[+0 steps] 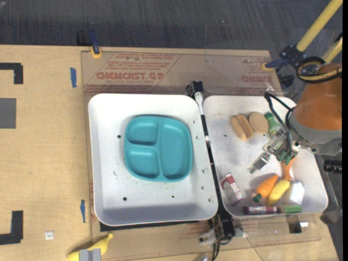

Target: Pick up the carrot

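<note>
On the worktop [43,145] we see the left bin [103,189] holding a teal divided plate [159,148], and in the right bin [223,121] two tan bread rolls [249,124] lie toward the back. Near that bin's front right corner we find the carrot [266,185] touching a yellow banana [277,191], with a marker [269,209] in front of them. The pincer [260,162] hangs just behind the carrot with nothing between its fingers, and we cannot tell whether they are apart or together.
</note>
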Controlling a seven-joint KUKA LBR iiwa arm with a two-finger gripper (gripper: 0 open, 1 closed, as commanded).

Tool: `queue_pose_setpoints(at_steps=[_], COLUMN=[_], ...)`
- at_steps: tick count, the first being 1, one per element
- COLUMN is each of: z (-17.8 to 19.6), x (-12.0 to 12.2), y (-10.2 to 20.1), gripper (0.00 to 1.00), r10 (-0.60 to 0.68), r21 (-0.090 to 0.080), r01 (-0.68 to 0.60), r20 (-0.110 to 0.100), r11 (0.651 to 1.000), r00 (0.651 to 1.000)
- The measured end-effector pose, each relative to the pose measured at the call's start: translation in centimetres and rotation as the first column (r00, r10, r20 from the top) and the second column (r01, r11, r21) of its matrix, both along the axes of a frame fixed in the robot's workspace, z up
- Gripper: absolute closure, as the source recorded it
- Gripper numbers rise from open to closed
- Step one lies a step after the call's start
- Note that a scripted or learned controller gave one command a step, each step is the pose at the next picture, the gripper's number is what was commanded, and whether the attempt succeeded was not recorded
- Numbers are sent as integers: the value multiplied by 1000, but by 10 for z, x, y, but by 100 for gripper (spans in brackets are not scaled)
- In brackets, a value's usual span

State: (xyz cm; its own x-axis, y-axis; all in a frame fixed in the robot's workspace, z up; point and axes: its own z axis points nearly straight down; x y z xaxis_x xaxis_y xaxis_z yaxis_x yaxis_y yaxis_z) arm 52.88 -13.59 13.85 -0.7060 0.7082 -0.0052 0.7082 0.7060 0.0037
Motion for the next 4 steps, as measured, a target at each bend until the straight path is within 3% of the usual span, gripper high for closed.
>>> queue_pose_setpoints(at_steps=[1,2,3,4], z=[-49,-48,-36,-36], x=[-45,-44,-38,-38], y=[11,2,4,4], gripper=[0,0,100,0], r10=[285,648,643,644], r21=[-6,-18,-31,-30], r01=[-285,-648,-642,-643], r20=[7,6,23,22], r11=[958,762,766,765], r00=[958,762,766,765])
